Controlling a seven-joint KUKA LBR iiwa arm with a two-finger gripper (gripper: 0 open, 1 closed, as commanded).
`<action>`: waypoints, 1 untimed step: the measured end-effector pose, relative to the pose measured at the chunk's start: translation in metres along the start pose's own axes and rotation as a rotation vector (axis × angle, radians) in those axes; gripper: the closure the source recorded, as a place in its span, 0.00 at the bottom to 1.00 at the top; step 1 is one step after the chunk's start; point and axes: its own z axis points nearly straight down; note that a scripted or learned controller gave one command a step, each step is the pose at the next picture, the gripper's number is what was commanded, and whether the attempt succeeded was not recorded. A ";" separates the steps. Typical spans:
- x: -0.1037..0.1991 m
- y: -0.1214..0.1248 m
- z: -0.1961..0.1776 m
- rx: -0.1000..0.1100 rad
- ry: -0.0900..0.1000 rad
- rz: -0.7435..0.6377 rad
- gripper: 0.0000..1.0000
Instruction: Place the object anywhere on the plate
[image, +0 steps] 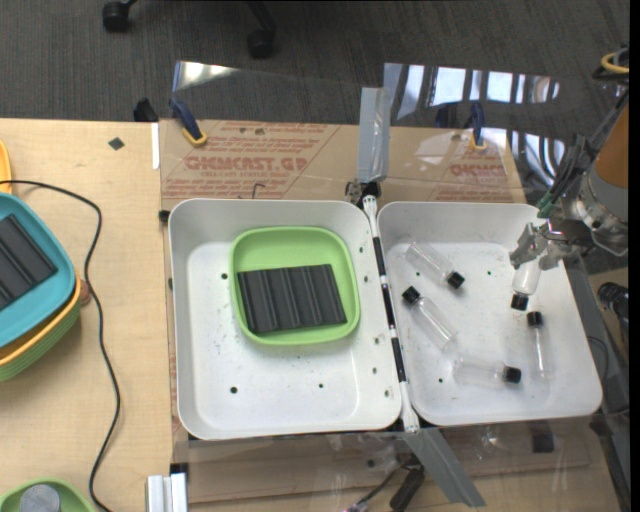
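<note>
Blue tray (30, 270) sitting at bench's left edge; black cable (100, 330) trailing alongside; printed cardboard (250, 155) lying behind bins.

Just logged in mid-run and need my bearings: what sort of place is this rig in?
Probably a robotics lab or test bench: two white bins on a wooden bench, clear vials, a green plate, and office chair casters on carpet behind.

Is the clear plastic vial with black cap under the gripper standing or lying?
Upright, roughly: the clear plastic vial with black cap hangs cap-down beneath the gripper, above the right white bin.
</note>
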 end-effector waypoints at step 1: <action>0.000 0.000 0.000 0.000 0.000 0.000 0.00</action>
